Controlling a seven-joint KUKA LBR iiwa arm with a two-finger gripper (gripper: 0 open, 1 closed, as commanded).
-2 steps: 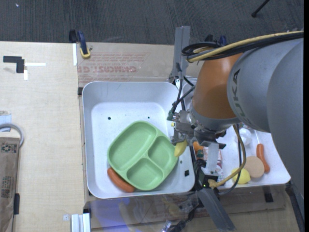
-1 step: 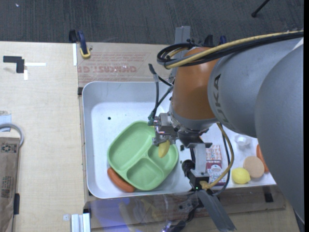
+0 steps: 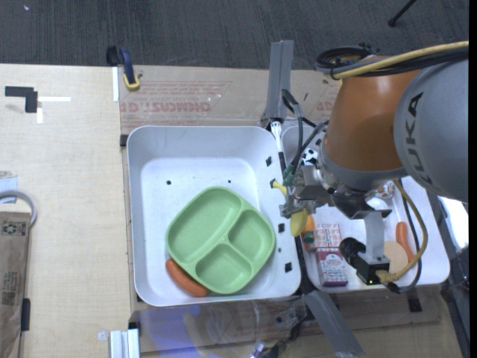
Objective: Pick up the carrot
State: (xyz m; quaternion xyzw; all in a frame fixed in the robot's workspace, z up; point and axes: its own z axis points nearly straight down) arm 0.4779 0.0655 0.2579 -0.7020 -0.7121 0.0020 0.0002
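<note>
An orange carrot-shaped piece (image 3: 185,278) lies in the left bin (image 3: 149,200) at its front, partly tucked under the rim of a green divided plate (image 3: 220,239). A second slim orange piece (image 3: 403,237) lies in the right bin, near its right side. My gripper (image 3: 299,202) hangs below the big orange-banded wrist, over the left edge of the right bin, just above a yellow item (image 3: 299,224). It is well right of the left bin's orange piece. The wrist hides much of the right bin.
Two small printed boxes (image 3: 328,237) (image 3: 333,268) and a tan disc (image 3: 395,258) lie in the right bin (image 3: 432,274). The wall between the bins runs right beside the gripper. A paper bag (image 3: 13,274) lies at the bench's left edge.
</note>
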